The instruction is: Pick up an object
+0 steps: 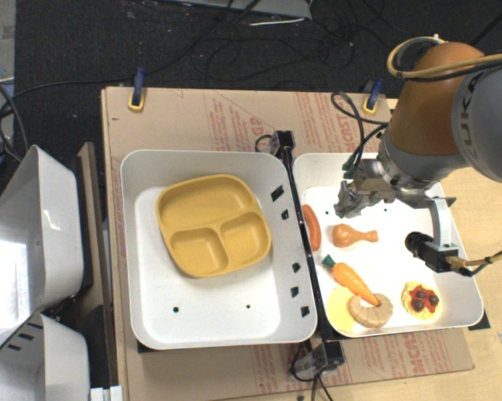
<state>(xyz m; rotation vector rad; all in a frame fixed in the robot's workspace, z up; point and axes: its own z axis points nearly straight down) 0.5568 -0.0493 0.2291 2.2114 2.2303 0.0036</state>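
The end effector [353,208] hangs over the far part of the right bin [463,307], near its left wall. I cannot tell how it is set, because the grey and orange arm [443,98] covers much of it from above. Nothing is seen held in it.

Just below the end effector, toward the near side of the bin, lies one toy chicken drumstick [352,236], apart from it. One red sausage [311,226] lies along the left wall of this bin, beside the drumstick. One carrot [352,281] with a green top lies nearer to the front, pointing slantwise to the near right. At the front edge there is one pale round bread piece [367,310] on a yellow slice, and one small tart with red berries [421,299] near the front right corner.

The left bin [142,307] holds one yellow tray with three compartments [213,224], lying in its far half. The two bins stand side by side on the table [200,115].
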